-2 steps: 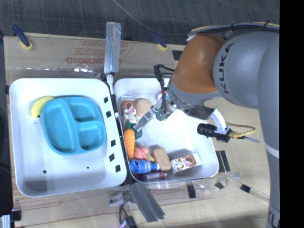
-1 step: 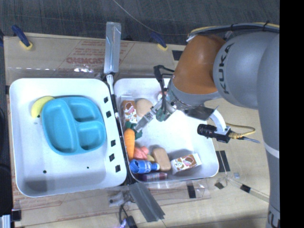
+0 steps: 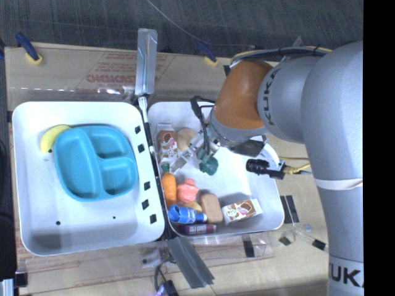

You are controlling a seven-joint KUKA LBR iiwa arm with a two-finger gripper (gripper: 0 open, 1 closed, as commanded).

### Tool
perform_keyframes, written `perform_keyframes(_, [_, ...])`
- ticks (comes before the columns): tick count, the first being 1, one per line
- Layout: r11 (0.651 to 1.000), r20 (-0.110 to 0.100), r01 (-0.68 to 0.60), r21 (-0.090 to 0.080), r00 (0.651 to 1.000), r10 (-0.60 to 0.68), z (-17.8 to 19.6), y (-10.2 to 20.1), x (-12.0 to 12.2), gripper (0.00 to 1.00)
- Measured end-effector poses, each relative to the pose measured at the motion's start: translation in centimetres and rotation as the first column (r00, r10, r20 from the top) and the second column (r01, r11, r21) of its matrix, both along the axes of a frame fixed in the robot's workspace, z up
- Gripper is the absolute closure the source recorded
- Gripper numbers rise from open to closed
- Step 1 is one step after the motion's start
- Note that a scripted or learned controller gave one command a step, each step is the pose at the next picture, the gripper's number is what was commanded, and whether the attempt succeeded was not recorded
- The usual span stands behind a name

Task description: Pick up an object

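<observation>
My gripper hangs low over the left middle of the right bin, below the orange-banded wrist. A small dark teal object sits right at its tip; whether it is held is unclear. Just to the left lie a brown snack packet and a tan rounded item. Below the gripper are an orange carrot-like piece, a pink toy, a tan bread-like piece, a blue item and a small carton.
The left bin holds a blue divided tray with a yellow banana at its upper left. A dark pen-like item lies along the right bin's front wall. The grey arm covers the bench's right side.
</observation>
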State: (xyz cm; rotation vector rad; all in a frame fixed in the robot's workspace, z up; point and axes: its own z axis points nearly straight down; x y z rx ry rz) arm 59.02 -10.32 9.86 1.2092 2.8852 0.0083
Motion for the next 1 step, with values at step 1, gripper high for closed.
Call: perform_keyframes(1, [0.999,0.009,-0.039,-0.01,0.999,0.039,0.91,-0.12,-8.96,0.0])
